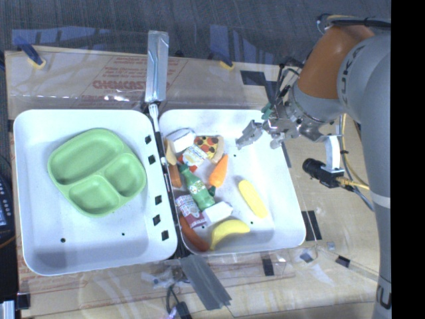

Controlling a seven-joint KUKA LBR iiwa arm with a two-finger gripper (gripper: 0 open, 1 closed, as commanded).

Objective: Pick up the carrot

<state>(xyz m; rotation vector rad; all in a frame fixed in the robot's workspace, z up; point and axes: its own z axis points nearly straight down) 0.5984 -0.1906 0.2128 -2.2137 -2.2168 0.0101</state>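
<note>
One carrot (218, 170) in the right bin (284, 178), gripper (249, 135) up and to its right.

Lying at a slant among the toy foods on the bin's left half, the carrot sits just right of the pizza slice (210, 145) and the green bottle (197, 186), with the yellow corn piece (252, 198) lower right of it and the banana (229, 230) farther toward the near rim. The gripper hangs above the bin's far middle, apart from the carrot and with nothing seen between its fingers; whether those fingers are spread or closed cannot be made out at this angle. The left bin (40, 231) carries a green divided plate (97, 171).
</note>
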